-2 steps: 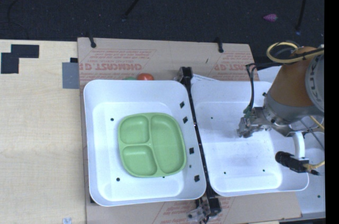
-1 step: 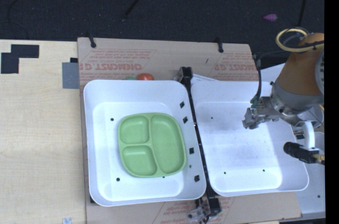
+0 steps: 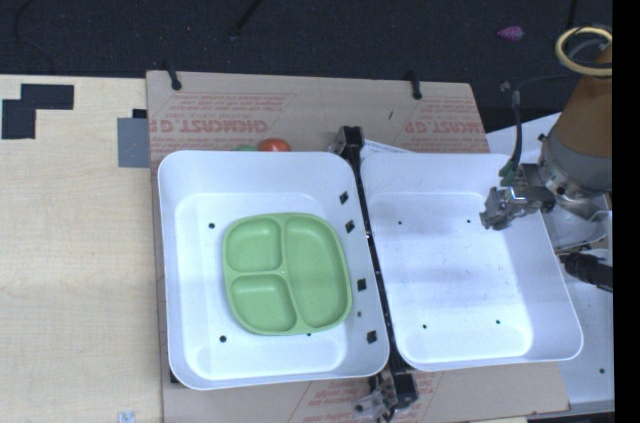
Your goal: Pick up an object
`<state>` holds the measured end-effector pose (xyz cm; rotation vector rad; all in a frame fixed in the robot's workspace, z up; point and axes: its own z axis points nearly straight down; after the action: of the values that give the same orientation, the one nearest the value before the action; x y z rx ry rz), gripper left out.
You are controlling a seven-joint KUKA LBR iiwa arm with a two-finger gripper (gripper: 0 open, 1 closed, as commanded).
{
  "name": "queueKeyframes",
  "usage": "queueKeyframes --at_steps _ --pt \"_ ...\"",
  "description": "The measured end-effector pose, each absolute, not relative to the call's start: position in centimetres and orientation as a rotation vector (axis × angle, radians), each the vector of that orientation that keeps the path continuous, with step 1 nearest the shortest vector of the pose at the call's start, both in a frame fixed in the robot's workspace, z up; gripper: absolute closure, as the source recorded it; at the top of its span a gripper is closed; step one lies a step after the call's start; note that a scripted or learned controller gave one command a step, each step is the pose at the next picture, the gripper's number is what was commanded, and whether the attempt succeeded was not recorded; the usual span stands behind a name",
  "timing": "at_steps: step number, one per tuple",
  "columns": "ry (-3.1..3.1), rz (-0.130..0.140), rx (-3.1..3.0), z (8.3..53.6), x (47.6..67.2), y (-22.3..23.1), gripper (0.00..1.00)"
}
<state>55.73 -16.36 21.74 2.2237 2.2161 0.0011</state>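
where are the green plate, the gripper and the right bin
green plate (image 3: 287,273), camera view, middle where its dividers meet
gripper (image 3: 497,214), camera view, at its tip
right bin (image 3: 450,291), camera view, bare floor

**Grey arm, orange band, metal wrist**

The arm is a thick, rounded column — orange on its upper section, pale grey lower down toward the wrist. A yellowish ring sits at its top edge. A thin black cable runs along its side. The gripper is small, built of silvery-grey metal parts — blocky and angular.
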Motion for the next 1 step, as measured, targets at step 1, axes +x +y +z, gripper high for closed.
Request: queueKeyframes --at_steps 1 --pt "2.221 0.001 2.22 25.54 55.78 -16.46 1.0"
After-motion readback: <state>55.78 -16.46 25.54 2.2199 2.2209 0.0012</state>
